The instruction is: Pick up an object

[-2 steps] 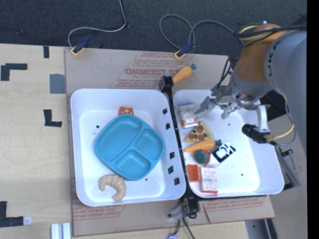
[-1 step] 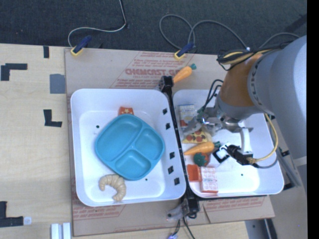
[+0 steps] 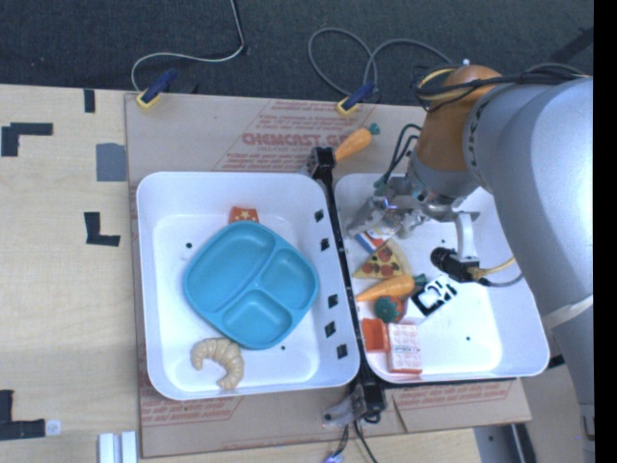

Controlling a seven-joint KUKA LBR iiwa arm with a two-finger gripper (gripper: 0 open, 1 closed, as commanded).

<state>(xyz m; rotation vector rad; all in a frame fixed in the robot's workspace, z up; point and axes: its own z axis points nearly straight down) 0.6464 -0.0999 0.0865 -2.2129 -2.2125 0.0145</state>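
I have the two-finger gripper [image 3: 386,222] low in the right shallow white bin [image 3: 482,355], just above the triangular toy pizza slice [image 3: 378,260] and the orange toy carrot [image 3: 386,288], surely to take one, but I cannot tell its opening.

So the bench [image 3: 58,297] is light wood, with a brown cardboard sheet [image 3: 280,143] across the middle. Two white bins sit on it: left bin [image 3: 154,258] mid-frame, right bin [image 3: 516,340] toward the right.
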